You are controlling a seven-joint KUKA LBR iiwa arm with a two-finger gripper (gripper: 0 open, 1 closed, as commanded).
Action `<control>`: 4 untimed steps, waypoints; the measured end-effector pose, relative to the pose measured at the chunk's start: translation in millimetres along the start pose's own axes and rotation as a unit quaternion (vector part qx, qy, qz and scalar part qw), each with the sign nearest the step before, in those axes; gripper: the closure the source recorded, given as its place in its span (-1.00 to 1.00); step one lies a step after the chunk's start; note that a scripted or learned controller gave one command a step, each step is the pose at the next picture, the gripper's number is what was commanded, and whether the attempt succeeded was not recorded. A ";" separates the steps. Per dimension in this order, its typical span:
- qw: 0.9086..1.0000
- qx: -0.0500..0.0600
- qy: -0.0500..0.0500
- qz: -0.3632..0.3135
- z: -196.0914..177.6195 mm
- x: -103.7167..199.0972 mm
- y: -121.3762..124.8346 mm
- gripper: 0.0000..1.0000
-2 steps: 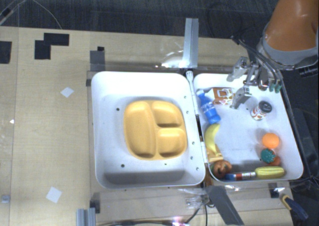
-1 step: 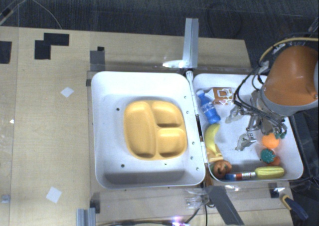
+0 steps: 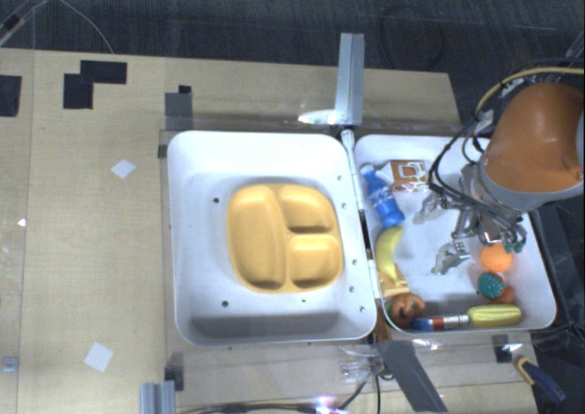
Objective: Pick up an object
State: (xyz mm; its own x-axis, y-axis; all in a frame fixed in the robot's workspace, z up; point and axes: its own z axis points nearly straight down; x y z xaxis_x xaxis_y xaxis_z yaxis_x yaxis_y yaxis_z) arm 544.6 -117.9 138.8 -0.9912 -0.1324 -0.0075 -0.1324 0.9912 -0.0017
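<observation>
With its 2 fingers seen apart and nothing between them, the gripper (image 3: 452, 243) should be lowered squarely over 1 object, perhaps the orange ball (image 3: 495, 259) just beside it in the right bin (image 3: 547, 298).

The grey arm (image 3: 539, 143) reached in from the right — orange band uppermost, wrist bent downward — with its end effector (image 3: 450, 252) low, metal fingers (image 3: 445, 260) pointing down-left.

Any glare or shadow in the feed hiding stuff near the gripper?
Camera view: mild glare on the metal divider; soft shadow inside the left bin; the right bin evenly lit; the gripper looks slightly blurred, fine detail unclear.
</observation>
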 end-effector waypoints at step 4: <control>0.987 0.001 -0.006 0.163 47.3 25.5 -84.7 1.00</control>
State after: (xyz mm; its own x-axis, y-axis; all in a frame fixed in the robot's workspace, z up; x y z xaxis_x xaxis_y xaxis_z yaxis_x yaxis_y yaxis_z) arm 530.9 -205.3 91.5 -0.9810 0.1932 -0.0194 0.1933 0.9811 0.0007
